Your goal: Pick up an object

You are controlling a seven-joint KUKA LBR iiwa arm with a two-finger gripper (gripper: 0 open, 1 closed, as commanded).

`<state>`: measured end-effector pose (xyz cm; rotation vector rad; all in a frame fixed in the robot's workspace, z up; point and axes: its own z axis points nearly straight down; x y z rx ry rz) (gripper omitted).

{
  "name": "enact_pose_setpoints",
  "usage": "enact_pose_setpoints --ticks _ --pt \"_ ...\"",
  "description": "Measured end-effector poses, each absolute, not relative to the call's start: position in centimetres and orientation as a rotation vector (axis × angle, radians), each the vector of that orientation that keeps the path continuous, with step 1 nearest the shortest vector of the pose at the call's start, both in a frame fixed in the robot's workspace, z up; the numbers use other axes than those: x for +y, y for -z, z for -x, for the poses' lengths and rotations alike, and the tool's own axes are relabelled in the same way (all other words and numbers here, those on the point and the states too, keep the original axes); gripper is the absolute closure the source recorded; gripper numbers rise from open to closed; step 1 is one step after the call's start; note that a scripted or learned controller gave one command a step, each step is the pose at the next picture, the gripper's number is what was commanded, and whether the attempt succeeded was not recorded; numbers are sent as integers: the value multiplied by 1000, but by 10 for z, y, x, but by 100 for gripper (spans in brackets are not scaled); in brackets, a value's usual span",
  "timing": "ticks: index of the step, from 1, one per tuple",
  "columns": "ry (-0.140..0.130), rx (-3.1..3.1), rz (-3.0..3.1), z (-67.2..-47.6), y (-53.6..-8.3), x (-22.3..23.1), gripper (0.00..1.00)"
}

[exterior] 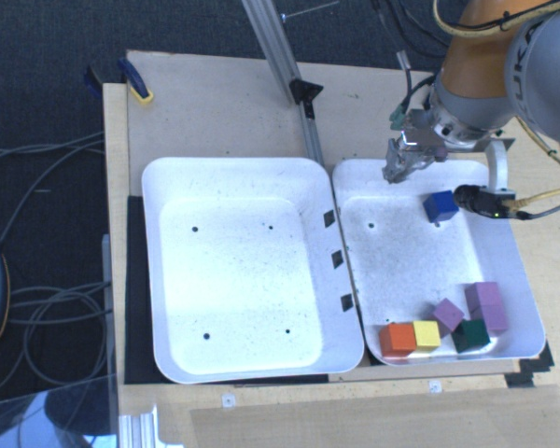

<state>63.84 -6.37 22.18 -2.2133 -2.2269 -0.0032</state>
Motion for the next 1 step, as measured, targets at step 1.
enact_pose_setpoints --ticks 1 --pt "2 -2226 2212 -627 -225 -13 100"
